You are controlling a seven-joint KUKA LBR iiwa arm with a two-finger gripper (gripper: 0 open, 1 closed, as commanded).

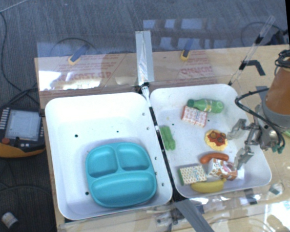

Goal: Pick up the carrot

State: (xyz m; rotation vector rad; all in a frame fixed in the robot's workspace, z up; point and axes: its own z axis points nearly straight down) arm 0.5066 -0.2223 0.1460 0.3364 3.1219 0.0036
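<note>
- Nearest to us in the camera view, a yellow banana (209, 186) lies along the front wall of the right bin (260, 178), with almost no room between fruit and wall.
- Just behind it we see a checkered box (192, 174) and a colourful snack packet (224, 171), packed close together. This front corner is the most crowded part of the bin.
- The carrot (215, 157), a short orange-red piece, lies crosswise just behind the box and the packet and just in front of a small toy pizza (217, 139). We see a thin strip of bare floor on the carrot's left.
- The gripper (239, 143) hangs at the bin's right side with its two fingers spread wide and nothing between them. One fingertip is near the pizza. The other is by the snack packet, and we cannot tell whether it touches.
- The carrot sits just left of the lower fingertip, outside the gap between the fingers.
- Toward the back wall are a green bottle (206, 105) and a red checkered packet (194, 116), with open floor to their right.
- A green cucumber (167, 137) lies against the divider edge.
- The left bin (61, 147) holds a teal divided plate (121, 173) toward the front, with bare white floor behind it.
</note>
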